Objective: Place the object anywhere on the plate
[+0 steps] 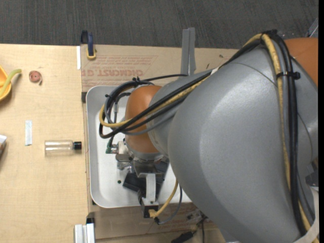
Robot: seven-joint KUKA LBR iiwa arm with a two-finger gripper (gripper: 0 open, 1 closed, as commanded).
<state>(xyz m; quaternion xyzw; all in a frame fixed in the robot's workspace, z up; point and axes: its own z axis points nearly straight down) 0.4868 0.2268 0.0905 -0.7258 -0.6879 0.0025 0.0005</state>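
My claw (142, 184) is down inside the white bin (96, 186), low over its floor, and my own arm (228, 146) covers most of what lies there. I cannot tell how wide the claw stands or whether it has hold of anything. Where the object lies I cannot tell either; if it is in this bin, it is hidden under me. Out on the table (45, 196), apart from the bin, lie a clear bottle (63, 146) and a small pink disc (34, 76). I judge this to be the picking step. The next move calls for a straight lift clear of the bin's walls, a check that something came up, then a carry to the plate.
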